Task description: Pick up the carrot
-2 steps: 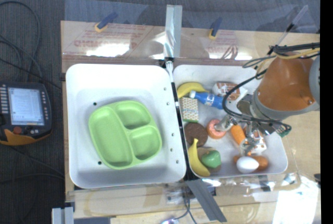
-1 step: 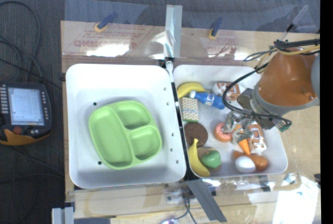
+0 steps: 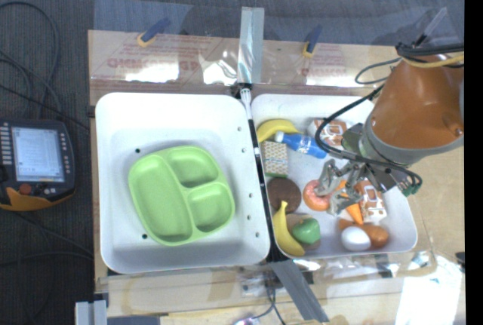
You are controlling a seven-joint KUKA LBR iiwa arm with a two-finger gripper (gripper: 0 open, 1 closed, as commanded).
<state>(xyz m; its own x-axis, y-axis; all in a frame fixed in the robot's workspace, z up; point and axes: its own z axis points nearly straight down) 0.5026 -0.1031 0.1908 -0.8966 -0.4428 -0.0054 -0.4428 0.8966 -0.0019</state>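
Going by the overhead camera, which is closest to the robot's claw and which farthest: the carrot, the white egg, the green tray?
1. Carrot: right beside the gripper, in the right bin.
2. White egg: lower, near that bin's front edge.
3. Green tray: far off in the left bin.

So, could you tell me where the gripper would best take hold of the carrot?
Probably across its thick upper end, coming from above. The carrot lies slanted, tapering toward the egg, with the gripper already just above its upper end.
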